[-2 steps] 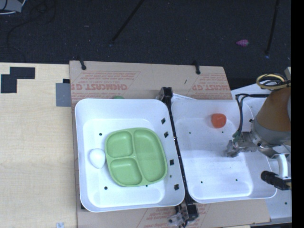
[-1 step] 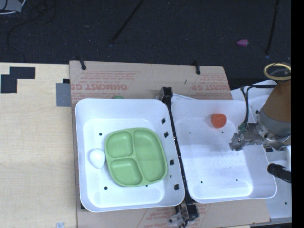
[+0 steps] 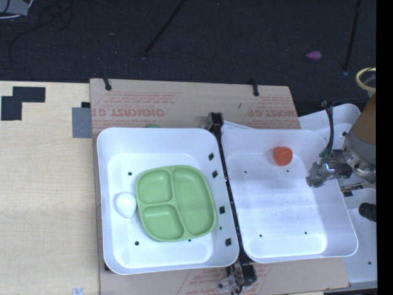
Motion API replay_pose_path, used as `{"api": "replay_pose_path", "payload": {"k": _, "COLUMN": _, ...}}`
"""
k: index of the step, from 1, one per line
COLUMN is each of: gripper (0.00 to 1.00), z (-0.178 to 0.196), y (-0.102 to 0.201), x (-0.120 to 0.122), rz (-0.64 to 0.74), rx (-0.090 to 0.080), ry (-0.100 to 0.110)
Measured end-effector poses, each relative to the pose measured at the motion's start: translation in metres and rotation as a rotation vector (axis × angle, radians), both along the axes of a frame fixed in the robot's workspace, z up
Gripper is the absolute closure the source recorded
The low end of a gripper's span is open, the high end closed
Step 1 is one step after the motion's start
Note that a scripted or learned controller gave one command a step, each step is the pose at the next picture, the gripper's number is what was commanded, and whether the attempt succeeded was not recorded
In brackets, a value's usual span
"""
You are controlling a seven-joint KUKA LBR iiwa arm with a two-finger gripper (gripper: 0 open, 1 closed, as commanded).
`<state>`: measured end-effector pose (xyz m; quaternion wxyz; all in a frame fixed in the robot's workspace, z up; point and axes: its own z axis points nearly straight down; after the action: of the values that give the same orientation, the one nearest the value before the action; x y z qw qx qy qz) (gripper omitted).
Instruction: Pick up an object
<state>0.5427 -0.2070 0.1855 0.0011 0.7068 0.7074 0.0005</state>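
The gripper (image 3: 319, 176) hangs over the right bin (image 3: 288, 247)'s near edge, and I cannot tell its state; the orange object (image 3: 282, 156) sits just up and leftward of it; it should centre above before descending.

You see two white bins (image 3: 279, 244) of smooth, slightly glossy plastic, the left holding a matt green plastic divided plate (image 3: 175, 203). Under them lies brown printed cardboard (image 3: 184, 103) on a pale wood-grain desk (image 3: 43, 183). The hand (image 3: 320, 174) looks like bare grey metal.
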Motion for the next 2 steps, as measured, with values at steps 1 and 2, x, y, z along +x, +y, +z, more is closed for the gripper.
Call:
{"api": "replay_pose_path", "payload": {"k": 1, "gripper": 1.00, "z": 0.051, "y": -0.001, "x": 0.001, "rz": 0.001, "rx": 0.000, "ry": -0.001}}
{"api": "replay_pose_path", "payload": {"k": 2, "gripper": 1.00, "z": 0.052, "y": 0.060, "x": 0.005, "rz": 0.005, "rx": 0.004, "ry": 0.004}}
